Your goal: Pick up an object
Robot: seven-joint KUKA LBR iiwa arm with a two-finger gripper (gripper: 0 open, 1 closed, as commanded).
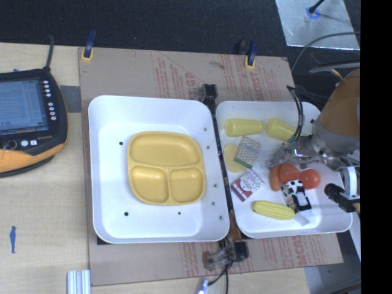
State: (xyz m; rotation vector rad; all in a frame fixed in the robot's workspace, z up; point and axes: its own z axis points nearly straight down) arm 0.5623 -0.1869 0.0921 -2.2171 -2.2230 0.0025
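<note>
Grey arm over right bin

Bench: cardboard sheet, two white bins, pendant.

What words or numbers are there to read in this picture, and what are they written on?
No text here can be read for sure.
Brown cardboard sheet under the bins: faded red printing, too blurred to read.
Black and orange handheld control screen: lines of text, too small to read.
Small red and white packet: print too small.
Small green patterned box: print too small.
</note>
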